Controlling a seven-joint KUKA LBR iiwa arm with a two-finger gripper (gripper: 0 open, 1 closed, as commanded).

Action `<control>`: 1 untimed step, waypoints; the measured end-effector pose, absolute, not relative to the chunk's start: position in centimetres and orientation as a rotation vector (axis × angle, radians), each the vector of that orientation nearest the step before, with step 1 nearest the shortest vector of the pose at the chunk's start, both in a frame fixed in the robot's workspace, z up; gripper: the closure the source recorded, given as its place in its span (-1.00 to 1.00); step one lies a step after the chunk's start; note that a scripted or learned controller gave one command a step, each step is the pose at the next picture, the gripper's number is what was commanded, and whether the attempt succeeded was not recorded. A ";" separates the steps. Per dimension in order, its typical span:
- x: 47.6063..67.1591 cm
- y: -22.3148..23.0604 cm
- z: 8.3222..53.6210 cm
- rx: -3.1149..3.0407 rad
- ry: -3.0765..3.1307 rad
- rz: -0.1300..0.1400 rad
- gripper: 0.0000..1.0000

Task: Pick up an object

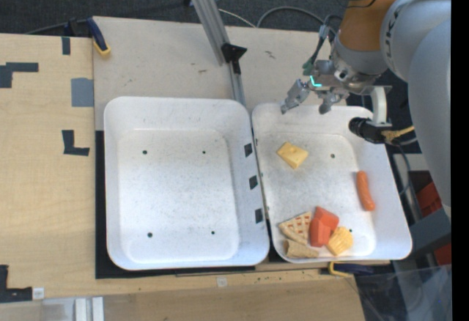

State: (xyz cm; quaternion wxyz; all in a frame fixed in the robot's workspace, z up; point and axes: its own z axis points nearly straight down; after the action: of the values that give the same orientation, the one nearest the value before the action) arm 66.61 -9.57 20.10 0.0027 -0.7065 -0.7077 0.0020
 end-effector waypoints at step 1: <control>66.7 -9.6 20.4 -2.217 -2.224 0.002 -1.00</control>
State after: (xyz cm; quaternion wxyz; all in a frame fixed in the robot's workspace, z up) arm 66.72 -9.58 20.41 0.0005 -0.7061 -0.7081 0.0008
